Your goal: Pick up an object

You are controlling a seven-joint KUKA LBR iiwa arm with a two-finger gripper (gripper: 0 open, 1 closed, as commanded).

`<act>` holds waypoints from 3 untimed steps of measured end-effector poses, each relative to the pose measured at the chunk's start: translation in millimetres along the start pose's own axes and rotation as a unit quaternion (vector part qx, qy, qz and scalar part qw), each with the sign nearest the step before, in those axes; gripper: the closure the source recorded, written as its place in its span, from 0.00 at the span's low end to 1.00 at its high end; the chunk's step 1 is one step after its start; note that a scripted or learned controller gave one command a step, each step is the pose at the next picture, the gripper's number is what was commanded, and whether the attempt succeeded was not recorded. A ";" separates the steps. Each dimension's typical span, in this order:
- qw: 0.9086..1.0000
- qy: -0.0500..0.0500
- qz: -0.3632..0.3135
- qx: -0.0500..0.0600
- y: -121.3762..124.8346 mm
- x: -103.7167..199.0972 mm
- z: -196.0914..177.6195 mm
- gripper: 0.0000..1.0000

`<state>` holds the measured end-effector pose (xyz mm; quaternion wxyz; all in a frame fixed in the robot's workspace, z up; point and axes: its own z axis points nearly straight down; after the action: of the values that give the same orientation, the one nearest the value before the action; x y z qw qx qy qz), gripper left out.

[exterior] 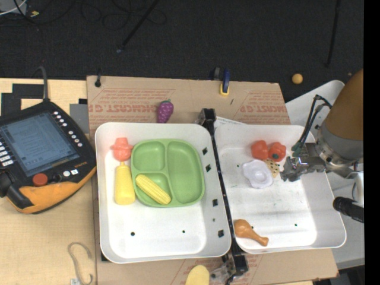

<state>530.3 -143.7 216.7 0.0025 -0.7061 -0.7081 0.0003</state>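
My gripper hangs over the right bin, near its right side; its dark fingers blur together. Just left of it lie a small dotted die-like piece, a red-orange toy and a white cup-like object. An orange drumstick-shaped toy lies at the bin's front left corner. In the left bin sit a green divided plate bearing a yellow corn cob, a yellow bottle and a pink toy.
A purple grape toy rests on the cardboard behind the left bin. A teach pendant lies far left. A yellow object sits at the front edge and a small orange ball lies beyond the bench.
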 end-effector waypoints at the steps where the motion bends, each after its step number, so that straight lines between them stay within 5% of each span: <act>1: 1.000 0.000 0.000 0.000 -16.0 54.0 1.3 1.00; 3: 1.000 0.000 -0.001 -0.001 -23.6 166.4 -17.0 1.00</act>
<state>506.3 22.6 234.3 0.0018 -0.7054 -0.7088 0.0002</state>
